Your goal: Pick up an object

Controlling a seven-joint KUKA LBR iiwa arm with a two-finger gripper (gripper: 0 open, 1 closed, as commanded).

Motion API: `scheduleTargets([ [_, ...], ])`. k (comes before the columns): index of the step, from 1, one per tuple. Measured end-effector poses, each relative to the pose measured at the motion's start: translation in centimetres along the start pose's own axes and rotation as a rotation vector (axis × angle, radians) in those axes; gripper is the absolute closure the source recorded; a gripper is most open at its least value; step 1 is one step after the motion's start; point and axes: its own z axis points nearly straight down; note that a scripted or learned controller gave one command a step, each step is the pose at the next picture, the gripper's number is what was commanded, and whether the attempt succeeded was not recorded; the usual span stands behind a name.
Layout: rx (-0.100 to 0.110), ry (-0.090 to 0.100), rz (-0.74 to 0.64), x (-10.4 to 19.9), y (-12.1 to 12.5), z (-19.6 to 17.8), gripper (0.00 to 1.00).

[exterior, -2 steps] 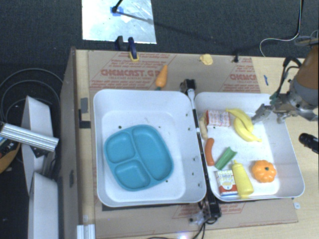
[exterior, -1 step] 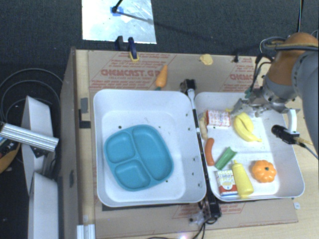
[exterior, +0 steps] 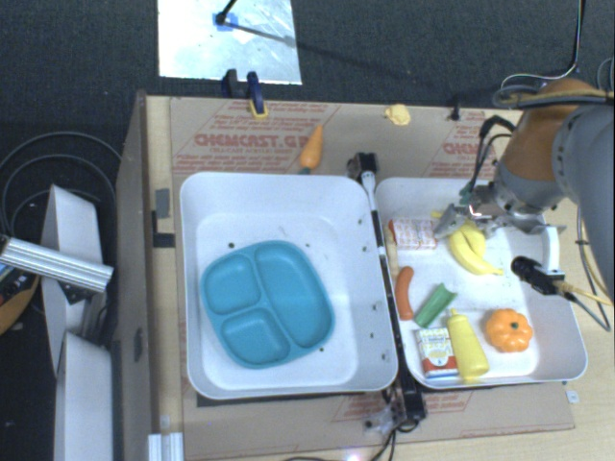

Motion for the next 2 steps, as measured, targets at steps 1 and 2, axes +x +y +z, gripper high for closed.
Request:
scheduleTargets([
  [1, -0.004, -0.001, -0.001, -0.1, 0.2, -1.2, 1.00],
  [2, -0.003, 0.002, -0.002, 5.8, -2.9, -10.5, 1.00],
])
